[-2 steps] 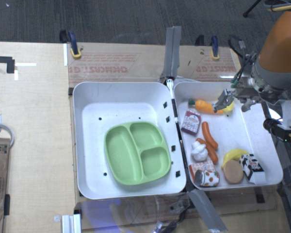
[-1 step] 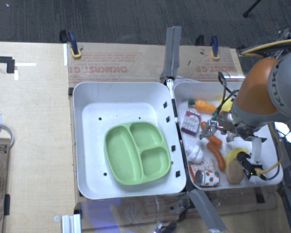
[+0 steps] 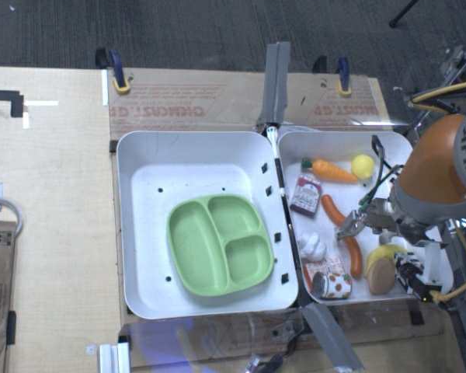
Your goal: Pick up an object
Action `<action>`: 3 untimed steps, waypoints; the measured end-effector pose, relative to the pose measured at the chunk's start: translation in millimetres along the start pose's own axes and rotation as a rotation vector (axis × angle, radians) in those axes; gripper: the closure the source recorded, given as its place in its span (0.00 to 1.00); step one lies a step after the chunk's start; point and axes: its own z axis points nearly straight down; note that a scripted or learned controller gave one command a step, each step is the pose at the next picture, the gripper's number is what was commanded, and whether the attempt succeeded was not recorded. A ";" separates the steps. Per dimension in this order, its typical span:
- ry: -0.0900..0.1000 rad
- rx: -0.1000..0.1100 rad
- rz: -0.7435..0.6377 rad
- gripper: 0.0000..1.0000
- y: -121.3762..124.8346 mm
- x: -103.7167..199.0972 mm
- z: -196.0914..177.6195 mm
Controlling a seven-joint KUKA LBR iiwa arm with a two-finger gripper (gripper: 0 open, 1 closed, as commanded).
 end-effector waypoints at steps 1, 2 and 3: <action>0.000 0.001 0.189 0.00 -11.3 41.0 0.5; 0.000 -0.004 -0.033 0.00 -37.2 43.7 -0.6; 0.000 -0.004 -0.029 1.00 -36.5 43.0 -9.3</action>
